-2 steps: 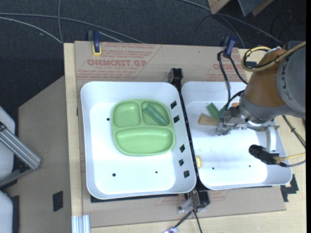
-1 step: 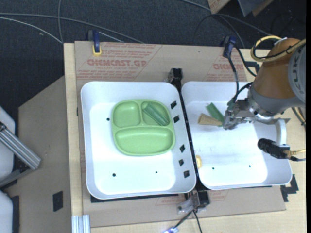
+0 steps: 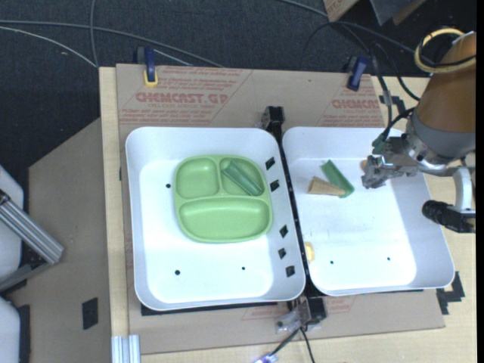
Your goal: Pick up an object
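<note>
Bins: two. Left bin (image 3: 151, 225): one green divided plate (image 3: 223, 200). Right bin (image 3: 393, 240): one green-and-tan object (image 3: 331, 181), possibly two pieces. Gripper (image 3: 374, 174): grasp indiscernible.

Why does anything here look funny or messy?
Nothing is spilled or broken. One green stick lies inside the green divided plastic plate; a tan wedge and green stick lie touching in the right white bin.

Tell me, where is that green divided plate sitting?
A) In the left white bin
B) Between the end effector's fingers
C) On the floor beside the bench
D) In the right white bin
A: the green divided plate lies flat in the left bin, while the end effector hovers over the right bin, near a green stick and a tan wedge.
</note>
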You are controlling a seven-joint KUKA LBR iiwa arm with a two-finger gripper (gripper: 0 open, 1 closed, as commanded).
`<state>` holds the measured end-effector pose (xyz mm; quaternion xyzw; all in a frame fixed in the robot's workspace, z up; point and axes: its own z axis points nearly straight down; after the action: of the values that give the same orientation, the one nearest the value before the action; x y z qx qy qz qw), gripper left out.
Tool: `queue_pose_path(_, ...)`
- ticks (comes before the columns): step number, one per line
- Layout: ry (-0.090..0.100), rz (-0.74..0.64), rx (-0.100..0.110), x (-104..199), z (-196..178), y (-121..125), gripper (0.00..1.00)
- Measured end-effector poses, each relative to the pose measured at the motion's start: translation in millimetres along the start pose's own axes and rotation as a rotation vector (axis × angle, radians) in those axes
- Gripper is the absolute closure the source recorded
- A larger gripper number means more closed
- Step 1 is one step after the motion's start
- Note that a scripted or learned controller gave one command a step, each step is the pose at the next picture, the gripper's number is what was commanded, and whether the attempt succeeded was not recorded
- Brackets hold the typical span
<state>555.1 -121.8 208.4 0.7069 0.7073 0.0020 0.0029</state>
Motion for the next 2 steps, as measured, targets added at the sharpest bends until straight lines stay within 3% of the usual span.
queue_pose_path(1,0.000,-0.001,0.001,0,-42,2,1.00)
queue_pose_path(2,0.004,-0.003,0.010,52,-27,-8,1.00)
